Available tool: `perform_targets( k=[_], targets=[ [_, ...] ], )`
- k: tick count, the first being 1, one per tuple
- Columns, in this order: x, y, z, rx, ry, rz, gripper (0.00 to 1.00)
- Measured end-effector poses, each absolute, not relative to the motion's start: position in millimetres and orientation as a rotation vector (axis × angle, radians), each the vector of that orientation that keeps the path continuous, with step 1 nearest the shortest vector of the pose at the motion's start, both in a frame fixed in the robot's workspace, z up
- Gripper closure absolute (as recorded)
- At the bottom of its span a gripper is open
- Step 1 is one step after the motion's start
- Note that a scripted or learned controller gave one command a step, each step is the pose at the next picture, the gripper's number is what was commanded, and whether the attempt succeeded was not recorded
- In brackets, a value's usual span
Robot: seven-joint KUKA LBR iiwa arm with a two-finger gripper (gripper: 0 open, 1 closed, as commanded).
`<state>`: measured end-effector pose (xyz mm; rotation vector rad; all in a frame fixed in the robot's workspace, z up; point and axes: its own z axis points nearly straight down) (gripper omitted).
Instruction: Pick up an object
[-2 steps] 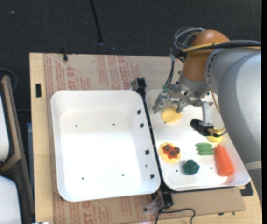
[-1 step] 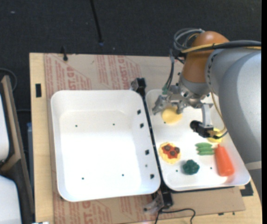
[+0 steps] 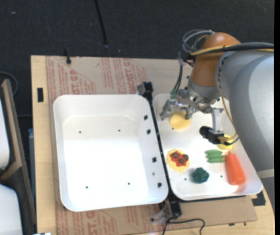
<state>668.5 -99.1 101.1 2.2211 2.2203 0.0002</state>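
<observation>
My gripper (image 3: pixel 177 112) hangs over the far left part of the right bin (image 3: pixel 198 194), close to the divider between the bins. Its fingers (image 3: pixel 166 112) stand apart, open, over the upper edge of a pale yellow rounded object (image 3: pixel 181 124) that lies on the bin floor. I see that object just below the fingertips, not lifted. Further forward in the same bin lie a yellow disc with red spots (image 3: pixel 178 160), a dark green broccoli-like piece (image 3: pixel 199 175), a light green pod (image 3: pixel 214 155) and an orange carrot (image 3: pixel 235 169).
The left bin (image 3: pixel 61 131) is a wide white tray next to the right one, with a black-clipped rim (image 3: pixel 152 131) between them. The grey arm with its orange band (image 3: pixel 209 62) comes in from the upper right, over the right bin's far corner.
</observation>
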Motion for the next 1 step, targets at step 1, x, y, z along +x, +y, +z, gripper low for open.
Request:
perform_targets(
  k=[1],
  targets=[
    [674.0, -97.6, 101.1, 2.221, 2.221, 0.001, 0.0]
  ],
)
